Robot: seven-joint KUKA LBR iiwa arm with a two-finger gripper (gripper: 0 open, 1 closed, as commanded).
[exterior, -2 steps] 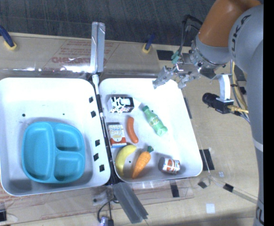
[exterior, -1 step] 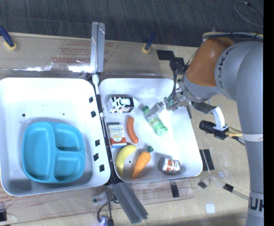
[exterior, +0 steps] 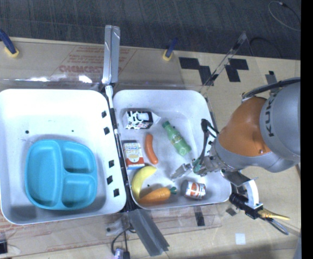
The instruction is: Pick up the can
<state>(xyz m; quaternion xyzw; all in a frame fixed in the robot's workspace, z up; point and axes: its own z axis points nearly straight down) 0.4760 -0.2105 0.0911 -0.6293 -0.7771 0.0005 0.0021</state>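
Observation:
The can (exterior: 194, 189), red and silver, lies on its side near the front right corner of the right bin (exterior: 161, 97). My gripper (exterior: 183, 169) hangs low in that bin, just above and slightly left of the can. Nothing shows held in it. The grey arm with its orange band (exterior: 243, 135) reaches in over the bin's right wall.
The right bin also holds a black-and-white carton (exterior: 139, 119), a green bottle (exterior: 176, 137), a sausage (exterior: 152, 148), a small red box (exterior: 133, 153), a banana (exterior: 140, 178) and a carrot (exterior: 156, 194). A blue divided tray (exterior: 62, 172) lies in the left bin (exterior: 16, 107).

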